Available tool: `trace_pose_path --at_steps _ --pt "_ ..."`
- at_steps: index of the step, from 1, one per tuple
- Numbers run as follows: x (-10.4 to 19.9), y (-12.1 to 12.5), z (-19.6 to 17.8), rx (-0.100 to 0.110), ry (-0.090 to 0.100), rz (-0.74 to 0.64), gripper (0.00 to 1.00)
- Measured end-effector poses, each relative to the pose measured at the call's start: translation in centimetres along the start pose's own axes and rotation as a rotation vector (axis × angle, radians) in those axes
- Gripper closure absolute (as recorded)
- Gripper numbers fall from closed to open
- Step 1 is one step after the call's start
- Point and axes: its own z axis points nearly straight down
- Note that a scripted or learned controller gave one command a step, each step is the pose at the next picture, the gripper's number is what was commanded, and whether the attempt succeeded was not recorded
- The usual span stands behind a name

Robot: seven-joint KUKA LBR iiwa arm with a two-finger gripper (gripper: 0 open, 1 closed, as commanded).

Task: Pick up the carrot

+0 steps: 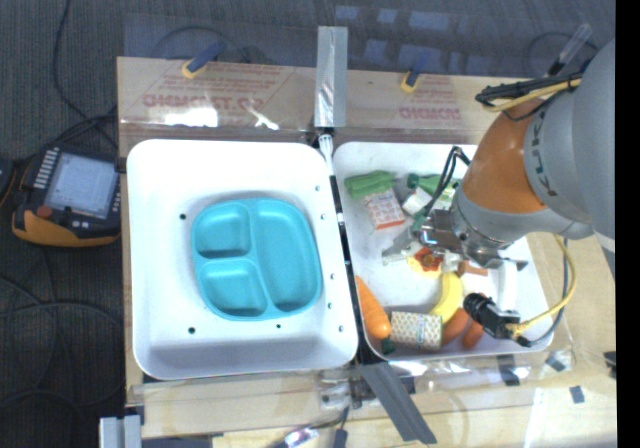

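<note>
Grey arm (585,156), orange band (500,171) above wrist, yellow cable (555,311), black cables.

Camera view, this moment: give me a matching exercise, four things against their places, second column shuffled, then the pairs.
Things:
1. carrot
2. blue divided plate
3. banana
4. green item

Places:
A. in the left bin
B. right bin, top left corner
C. right bin, along the left wall near the front
D. right bin, just below the arm's wrist

Pairs: 1-C, 2-A, 3-D, 4-B
</note>
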Motion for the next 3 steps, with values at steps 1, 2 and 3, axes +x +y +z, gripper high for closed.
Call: trace_pose_path --at_steps 1,2,3 --pt "-6.5 0.9 -4.5 -0.001 -0.001 0.304 0.00" --pt "-2.8 -1.7 -0.1 -0.036 0.000 0.335 0.00" --pt "-9.6 -3.4 -7.8 -0.004 -0.002 -0.246 0.00"
